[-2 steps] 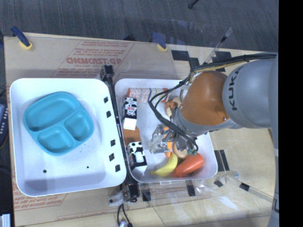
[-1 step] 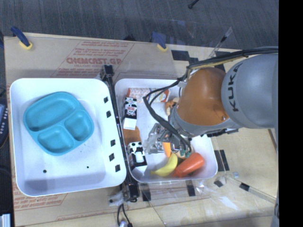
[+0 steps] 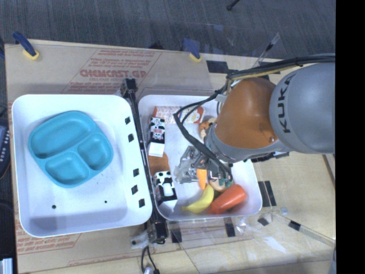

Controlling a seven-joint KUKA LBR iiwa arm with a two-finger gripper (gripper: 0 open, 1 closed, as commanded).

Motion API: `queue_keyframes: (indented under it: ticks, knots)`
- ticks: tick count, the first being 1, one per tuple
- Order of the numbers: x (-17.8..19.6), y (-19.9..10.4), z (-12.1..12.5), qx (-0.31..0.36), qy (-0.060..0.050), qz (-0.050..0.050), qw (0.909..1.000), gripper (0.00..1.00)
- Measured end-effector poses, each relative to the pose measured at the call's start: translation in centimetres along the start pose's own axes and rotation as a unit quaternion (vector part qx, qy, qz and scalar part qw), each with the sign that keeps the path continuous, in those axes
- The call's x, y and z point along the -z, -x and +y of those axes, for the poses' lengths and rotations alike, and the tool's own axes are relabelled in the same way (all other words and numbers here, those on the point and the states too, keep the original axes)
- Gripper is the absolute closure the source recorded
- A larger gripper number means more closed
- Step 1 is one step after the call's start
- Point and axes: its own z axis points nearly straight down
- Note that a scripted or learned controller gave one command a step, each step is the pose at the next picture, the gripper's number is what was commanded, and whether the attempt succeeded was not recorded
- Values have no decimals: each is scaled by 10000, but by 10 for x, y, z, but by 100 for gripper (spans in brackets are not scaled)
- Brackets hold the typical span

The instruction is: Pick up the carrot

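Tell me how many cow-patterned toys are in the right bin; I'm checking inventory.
2: one cow-patterned toy near the bin's left wall, upper part; another cow-patterned toy lower down, left of the banana. The arm may hide more.

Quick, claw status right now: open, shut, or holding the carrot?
Claw: down in the right bin, an orange piece at its tips; open or shut cannot be told, and no grasp is confirmed.

The arm [image 3: 302,110] is smooth grey, marked "KUKA" in dark letters, with a glossy orange band [image 3: 245,116] at 9 o'clock from it. Black cables [image 3: 188,133] loop past the band.
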Motion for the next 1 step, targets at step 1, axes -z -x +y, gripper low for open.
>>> queue_keyframes:
  ticks: [1]
  knots:
    - [10, 2, 1, 45, -3, -19, 10000, 100]
